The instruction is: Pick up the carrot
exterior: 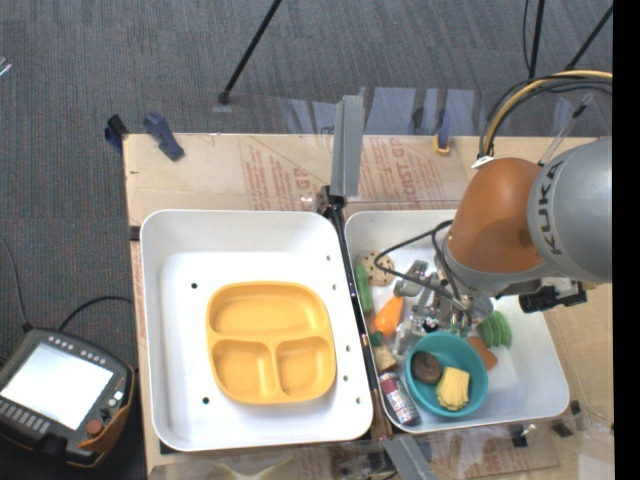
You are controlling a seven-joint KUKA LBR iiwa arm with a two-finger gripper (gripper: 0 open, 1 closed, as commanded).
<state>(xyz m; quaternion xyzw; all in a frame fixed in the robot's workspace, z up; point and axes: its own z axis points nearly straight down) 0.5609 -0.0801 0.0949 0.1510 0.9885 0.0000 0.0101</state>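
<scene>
The carrot, a short orange piece, lies near the left wall of the right bin. My gripper hangs low over the right bin, just to the right of the carrot and above the rim of a teal bowl. I see nothing held in it. The arm's orange band and grey wrist cover the middle of the right bin.
The teal bowl holds a brown round item and a yellow corn piece. A green toy, a can, a cookie and a green vegetable lie nearby. A yellow divided plate sits in the left bin.
</scene>
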